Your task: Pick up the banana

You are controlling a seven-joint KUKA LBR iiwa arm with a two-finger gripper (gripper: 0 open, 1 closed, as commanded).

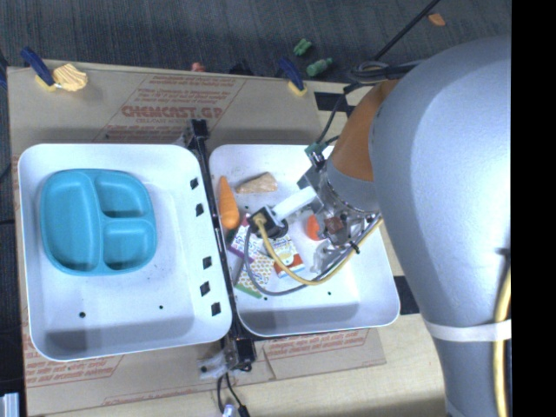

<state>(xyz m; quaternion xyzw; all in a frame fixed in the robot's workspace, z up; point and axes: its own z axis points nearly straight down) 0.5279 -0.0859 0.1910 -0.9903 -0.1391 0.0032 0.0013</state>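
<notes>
My gripper [334, 235] hangs low over the right side of the right bin [373, 298], under the grey arm and its orange band. A small orange-red object [311, 227] lies just left of it. A yellowish piece [282, 252] sits among the clutter in the bin's middle, and I cannot tell whether it is the banana. The arm hides much of the bin's right half.
An orange carrot [227, 203] lies along the right bin's left wall, with a beige bread-like piece [257, 182] behind it. Patterned packets [249, 254] and a green stick [248, 290] lie nearby. The left bin [178, 315] holds a blue divided tray [95, 221].
</notes>
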